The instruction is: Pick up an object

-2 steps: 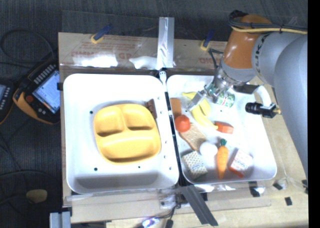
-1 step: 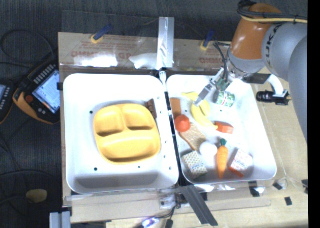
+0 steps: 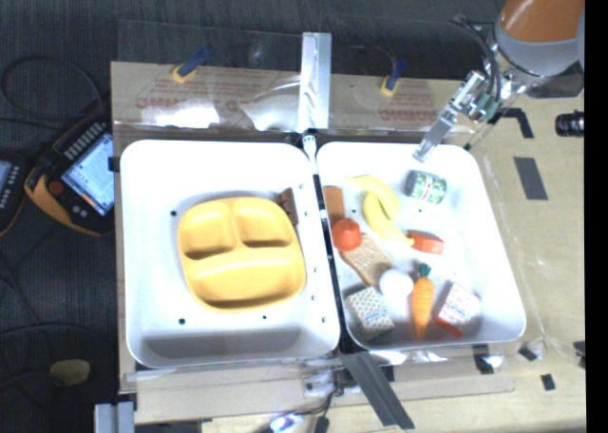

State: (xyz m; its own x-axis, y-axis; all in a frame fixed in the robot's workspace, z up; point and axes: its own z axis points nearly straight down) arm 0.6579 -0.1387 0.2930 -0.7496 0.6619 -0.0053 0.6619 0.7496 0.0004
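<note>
The grey arm with its orange band reaches in from the upper right, and its tool (image 3: 429, 146) hangs over the far rim of the right-hand shallow white plastic bin (image 3: 494, 232), tilted down and to the left. Whether the fingers are spread or pressed together cannot be told at this size; nothing shows between them.

Just below the tool, in the far part of that bin, lies a small green-and-white can (image 3: 427, 186) on its side. To its left rests a curved yellow banana (image 3: 380, 208). A round red tomato (image 3: 346, 234) sits beside the banana, close to the bin's left wall, with a brown rectangular block (image 3: 332, 201) just beyond it. A small orange-red piece (image 3: 427, 243) lies right of the banana. Nearer in the bin are a tan slice of bread (image 3: 366, 258), a white egg-shaped ball (image 3: 395, 283), an orange carrot with a green top (image 3: 421, 300), a speckled grey cube (image 3: 369, 310) and a red-and-white small carton (image 3: 458, 308).

The left-hand shallow white bin (image 3: 142, 232) carries a yellow divided plastic tray (image 3: 242, 253). Both bins rest on the table (image 3: 551, 260).
</note>
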